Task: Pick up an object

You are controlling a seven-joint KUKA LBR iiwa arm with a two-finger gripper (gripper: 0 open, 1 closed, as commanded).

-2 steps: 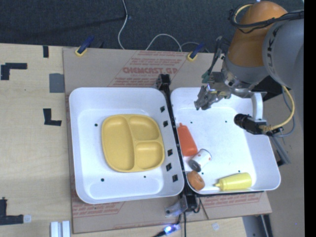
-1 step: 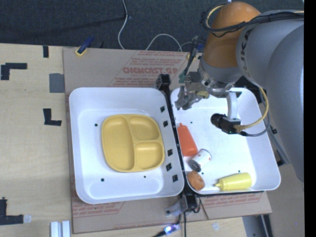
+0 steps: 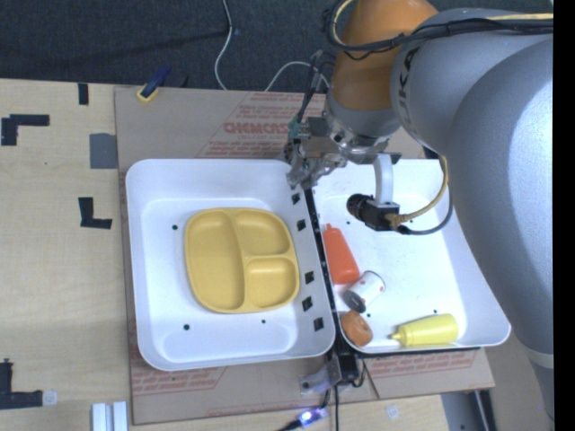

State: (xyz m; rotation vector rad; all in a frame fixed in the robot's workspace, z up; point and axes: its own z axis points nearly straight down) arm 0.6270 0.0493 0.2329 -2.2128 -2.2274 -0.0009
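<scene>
Orange carrot-like object (image 3: 340, 253) in right bin (image 3: 467, 277); pincer (image 3: 304, 164) perhaps empty, grip state unclear, partly hidden.

A yellow plastic divided plate (image 3: 241, 259) lies in the left shallow white bin (image 3: 148, 241). In the right white bin (image 3: 422, 254), an orange carrot-shaped toy (image 3: 340, 254) lies along the left wall; nearer sit a small white cup (image 3: 367, 286), a brown round toy (image 3: 358, 329), and, rightward, a yellow squeeze bottle (image 3: 425, 330).
</scene>
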